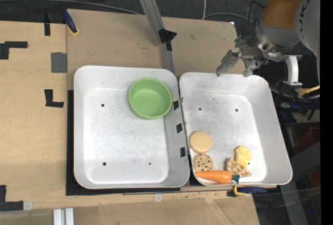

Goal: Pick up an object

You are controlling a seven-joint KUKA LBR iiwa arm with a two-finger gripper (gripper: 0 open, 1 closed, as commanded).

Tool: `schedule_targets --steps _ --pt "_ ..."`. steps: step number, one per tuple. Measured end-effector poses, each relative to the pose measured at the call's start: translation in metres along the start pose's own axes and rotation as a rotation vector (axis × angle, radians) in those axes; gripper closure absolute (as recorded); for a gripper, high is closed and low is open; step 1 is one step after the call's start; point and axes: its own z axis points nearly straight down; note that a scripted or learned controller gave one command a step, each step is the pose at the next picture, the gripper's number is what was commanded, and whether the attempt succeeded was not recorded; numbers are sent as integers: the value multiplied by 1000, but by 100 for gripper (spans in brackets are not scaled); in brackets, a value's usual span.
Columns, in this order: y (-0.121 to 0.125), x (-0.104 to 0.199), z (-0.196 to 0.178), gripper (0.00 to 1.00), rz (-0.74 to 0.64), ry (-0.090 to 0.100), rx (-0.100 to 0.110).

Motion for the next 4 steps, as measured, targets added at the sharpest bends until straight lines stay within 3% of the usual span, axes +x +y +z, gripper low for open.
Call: schedule_targets --steps 1,4 --pt "0 0 0 0 0 0 0" --pt "1 -5 153 0 1 0 6"
